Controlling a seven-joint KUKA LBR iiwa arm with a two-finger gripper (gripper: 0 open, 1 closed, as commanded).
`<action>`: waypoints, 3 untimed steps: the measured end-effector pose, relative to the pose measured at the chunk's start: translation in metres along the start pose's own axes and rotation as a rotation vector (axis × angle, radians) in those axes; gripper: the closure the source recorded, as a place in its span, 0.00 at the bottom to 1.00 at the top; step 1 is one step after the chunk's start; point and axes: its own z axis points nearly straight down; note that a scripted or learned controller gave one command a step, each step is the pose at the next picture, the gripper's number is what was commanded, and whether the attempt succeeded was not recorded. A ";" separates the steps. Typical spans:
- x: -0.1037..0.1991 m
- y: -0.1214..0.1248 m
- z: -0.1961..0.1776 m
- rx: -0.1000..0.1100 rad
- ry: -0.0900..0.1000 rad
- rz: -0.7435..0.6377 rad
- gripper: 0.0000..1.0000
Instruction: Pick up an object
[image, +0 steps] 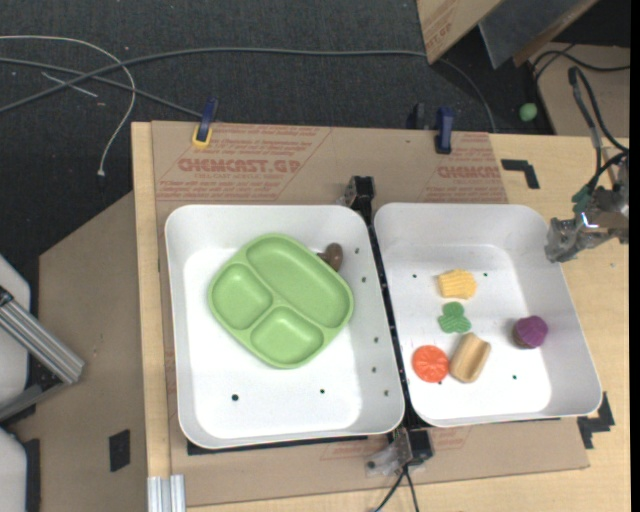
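In the camera view, the pincer is seen at the right bin's upper right rim; whether it is open or closed cannot be told. Nothing is held. A purple piece, yellow piece, green piece, orange piece and tan piece lie in that bin. The approach step is judged in hand; next, one piece must be chosen and descended upon.

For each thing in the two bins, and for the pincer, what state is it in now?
green divided plate: lying flat in the left bin, compartments up.
brown object: resting against the plate's far edge.
yellow piece: lying in the right bin, alone.
green piece: lying loose, alone.
orange piece: lying, touching the tan piece.
tan piece: lying tilted.
purple piece: lying apart.
pincer: over the right bin's far right rim, holding nothing visible.
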 end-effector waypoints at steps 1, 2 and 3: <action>0.004 -0.001 0.043 0.005 0.002 0.000 0.00; 0.002 -0.003 0.103 0.007 0.003 0.001 0.00; 0.003 -0.004 0.156 0.006 0.003 0.000 0.00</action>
